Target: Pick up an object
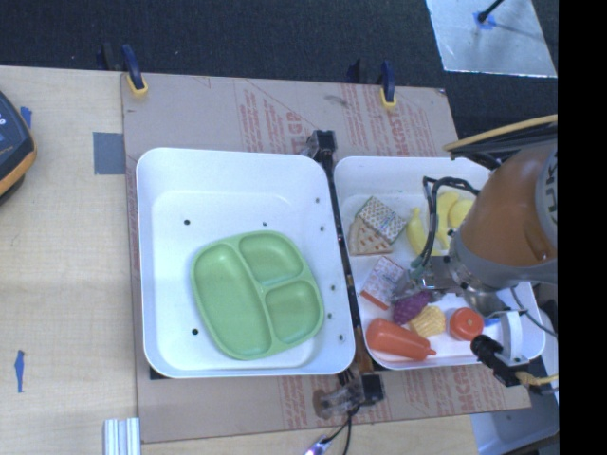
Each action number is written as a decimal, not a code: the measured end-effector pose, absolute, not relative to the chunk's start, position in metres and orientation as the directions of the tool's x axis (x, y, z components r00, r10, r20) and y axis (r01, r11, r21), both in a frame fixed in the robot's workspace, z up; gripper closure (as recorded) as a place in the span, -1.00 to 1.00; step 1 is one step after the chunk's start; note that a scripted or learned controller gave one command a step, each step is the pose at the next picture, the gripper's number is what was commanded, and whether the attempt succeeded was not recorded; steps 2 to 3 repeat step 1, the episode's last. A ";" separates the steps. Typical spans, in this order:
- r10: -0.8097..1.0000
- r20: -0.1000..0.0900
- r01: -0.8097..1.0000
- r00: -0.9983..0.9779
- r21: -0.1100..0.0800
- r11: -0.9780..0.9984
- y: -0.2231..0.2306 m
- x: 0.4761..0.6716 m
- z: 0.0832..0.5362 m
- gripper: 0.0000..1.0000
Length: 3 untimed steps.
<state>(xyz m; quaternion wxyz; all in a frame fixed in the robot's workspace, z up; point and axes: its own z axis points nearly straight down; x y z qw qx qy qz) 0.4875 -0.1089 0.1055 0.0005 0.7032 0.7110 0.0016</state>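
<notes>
Cardboard sheet (pixel 285 121) under bins: faint red printed lettering, too blurred to read. No other legible text.

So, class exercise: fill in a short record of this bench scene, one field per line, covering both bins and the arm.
left bin: holds a green divided plate
right bin: toy food, including a carrot, purple grapes, a tomato and a sandwich wedge
arm: reaches over the right bin from the right
gripper: hidden beneath the arm
</notes>
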 end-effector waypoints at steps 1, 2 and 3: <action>1.000 0.000 1.000 -0.006 -0.001 0.006 -0.032 0.577 0.192 1.00; 1.000 0.000 1.000 -0.006 -0.001 0.006 -0.032 0.577 0.192 1.00; 1.000 0.000 1.000 -0.006 -0.001 0.006 -0.032 0.577 0.192 1.00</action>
